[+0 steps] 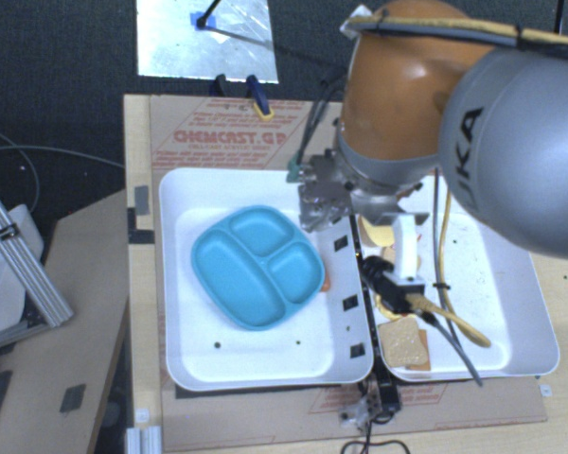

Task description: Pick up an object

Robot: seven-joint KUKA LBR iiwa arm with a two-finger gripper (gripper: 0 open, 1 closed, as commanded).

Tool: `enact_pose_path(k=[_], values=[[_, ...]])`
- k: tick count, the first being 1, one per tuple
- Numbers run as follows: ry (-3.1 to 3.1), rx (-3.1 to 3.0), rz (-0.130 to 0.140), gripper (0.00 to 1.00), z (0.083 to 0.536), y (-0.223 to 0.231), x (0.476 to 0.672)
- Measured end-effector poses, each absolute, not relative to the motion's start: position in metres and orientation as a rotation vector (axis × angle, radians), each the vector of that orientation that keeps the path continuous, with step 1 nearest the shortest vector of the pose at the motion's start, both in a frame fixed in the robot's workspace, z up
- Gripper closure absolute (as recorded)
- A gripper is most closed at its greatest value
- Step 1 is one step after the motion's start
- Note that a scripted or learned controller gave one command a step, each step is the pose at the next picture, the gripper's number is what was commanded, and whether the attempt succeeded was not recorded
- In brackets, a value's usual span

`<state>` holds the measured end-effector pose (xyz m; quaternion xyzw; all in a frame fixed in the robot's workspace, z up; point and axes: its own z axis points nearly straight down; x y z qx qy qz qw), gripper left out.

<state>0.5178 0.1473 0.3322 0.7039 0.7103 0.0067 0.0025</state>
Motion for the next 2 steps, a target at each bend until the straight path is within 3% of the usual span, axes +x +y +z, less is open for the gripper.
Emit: enact_pose_path(k=[1, 2], values=[[2.231, 2.217, -0.007, 1.0, 0.249, 0.186, 0.536], [2.221, 2.211, 0.031, 1.0, 0.421, 0.167, 0.488]])
